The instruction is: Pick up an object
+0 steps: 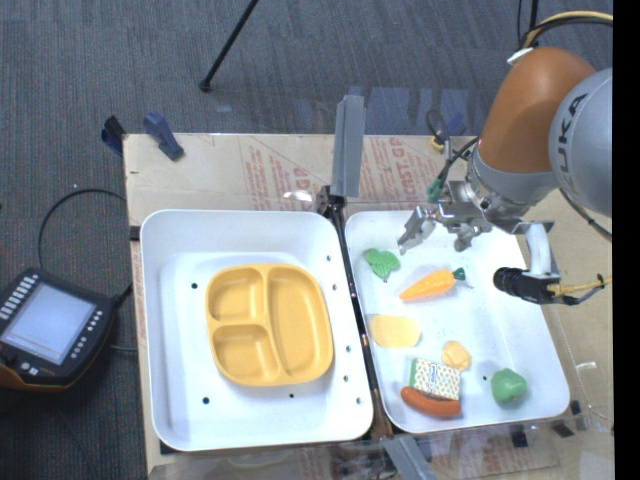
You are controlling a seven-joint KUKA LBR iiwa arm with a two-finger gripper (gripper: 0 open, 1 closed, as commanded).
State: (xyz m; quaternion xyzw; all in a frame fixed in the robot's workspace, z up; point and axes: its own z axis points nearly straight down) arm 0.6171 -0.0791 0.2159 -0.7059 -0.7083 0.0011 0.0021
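1. A grey arm with an orange band point(535, 88) is seen reaching in from the right over the right-hand shallow white bin point(535, 343), its two-finger tool point(440, 230) poised above the bin's upper left part.
2. The tool's fingers are seen spread apart, with nothing caught between them.
3. Just below the tool, a small green leafy toy vegetable point(381, 262) is shown close to the bin's left wall, and an orange toy carrot with a green tip point(432, 285) lies slantwise to its right.
4. Nearer the middle, a flat pale-yellow toy slice point(394, 330) is placed beside the left wall; open white floor is left to its right.
5. Crowded toward the lower edge are a small orange-yellow rounded piece point(456, 354), a patterned green-and-white block point(436, 377), a red toy sausage point(431, 402) touching the block's underside, and a green rounded toy point(508, 386) near the lower right corner.
6. The left-hand white bin point(175, 268) is occupied by a yellow three-compartment plastic tray point(270, 325), with bare margin left all around it.
7. Both bins are carried side by side on a cardboard-topped tabletop point(230, 163).
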